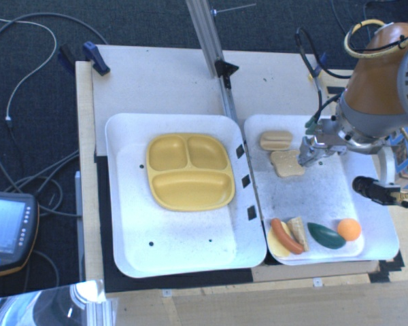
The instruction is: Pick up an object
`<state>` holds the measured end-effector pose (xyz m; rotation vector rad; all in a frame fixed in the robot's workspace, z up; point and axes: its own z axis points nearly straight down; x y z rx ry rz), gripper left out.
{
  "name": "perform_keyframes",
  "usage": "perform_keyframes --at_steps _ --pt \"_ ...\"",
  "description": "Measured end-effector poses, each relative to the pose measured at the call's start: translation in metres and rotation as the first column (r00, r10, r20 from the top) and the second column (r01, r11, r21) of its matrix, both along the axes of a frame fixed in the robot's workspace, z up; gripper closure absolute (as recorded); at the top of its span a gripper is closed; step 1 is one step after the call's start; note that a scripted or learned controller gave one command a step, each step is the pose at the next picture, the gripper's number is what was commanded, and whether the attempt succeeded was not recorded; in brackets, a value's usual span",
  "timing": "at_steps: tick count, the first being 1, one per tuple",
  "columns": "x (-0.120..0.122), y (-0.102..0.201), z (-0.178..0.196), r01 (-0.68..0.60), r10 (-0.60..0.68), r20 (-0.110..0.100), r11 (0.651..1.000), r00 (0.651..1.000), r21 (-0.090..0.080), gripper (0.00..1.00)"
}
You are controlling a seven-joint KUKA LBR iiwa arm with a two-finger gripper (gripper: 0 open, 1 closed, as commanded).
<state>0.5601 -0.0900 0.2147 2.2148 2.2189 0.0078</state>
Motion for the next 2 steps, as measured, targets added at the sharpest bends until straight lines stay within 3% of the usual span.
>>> perform_keyframes --at_steps 1,2 --pt "0.001 0.000 0.044 0.001 -0.001 -0.004 1.000 1.000 0.001 1.00" --pt "0.006 0.065 0.041 -0.007 0.007 -0.008 1.000 1.000 0.004 1.00"
